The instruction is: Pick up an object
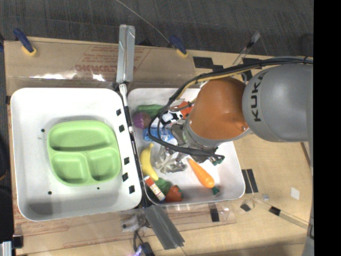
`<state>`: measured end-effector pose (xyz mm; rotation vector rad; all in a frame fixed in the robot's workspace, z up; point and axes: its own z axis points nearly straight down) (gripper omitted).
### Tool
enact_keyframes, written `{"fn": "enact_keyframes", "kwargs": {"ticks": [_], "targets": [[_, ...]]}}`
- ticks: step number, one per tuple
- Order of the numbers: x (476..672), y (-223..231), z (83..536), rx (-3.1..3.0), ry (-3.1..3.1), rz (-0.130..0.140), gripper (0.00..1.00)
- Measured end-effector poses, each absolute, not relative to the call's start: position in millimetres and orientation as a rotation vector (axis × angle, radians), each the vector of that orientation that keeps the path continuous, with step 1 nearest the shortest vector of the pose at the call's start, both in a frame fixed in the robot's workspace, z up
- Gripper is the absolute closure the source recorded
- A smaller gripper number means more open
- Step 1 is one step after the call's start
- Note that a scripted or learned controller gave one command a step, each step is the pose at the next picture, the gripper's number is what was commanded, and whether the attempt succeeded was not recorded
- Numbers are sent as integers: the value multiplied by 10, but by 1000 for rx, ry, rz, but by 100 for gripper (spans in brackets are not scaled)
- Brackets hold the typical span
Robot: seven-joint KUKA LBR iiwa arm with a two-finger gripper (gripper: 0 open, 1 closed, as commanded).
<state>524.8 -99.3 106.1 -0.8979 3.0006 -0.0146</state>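
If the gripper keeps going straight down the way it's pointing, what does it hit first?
Probably the bare floor of the right bin between the banana and the carrot. The gripper points there, though depth is unclear.

The grey arm with its orange band (218, 108) leans in over the right-hand shallow white bin (232, 181), and its metal two-finger gripper (169, 161) hangs low among the toy food there. A yellow plastic banana (147, 163) lies just beside it, an orange plastic carrot (202, 175) on its other side (green top toward the bin's near corner). The left white bin (26, 143) holds a light-green three-compartment plastic tray (83, 152), well apart from the gripper.
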Motion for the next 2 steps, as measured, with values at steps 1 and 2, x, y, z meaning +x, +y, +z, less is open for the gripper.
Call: {"fn": "enact_keyframes", "kwargs": {"ticks": [1, 2], "targets": [[5557, -1632, 1275, -926, 2999, -5, 100], [5555, -1609, 1265, -930, 2999, -1, 0]]}}
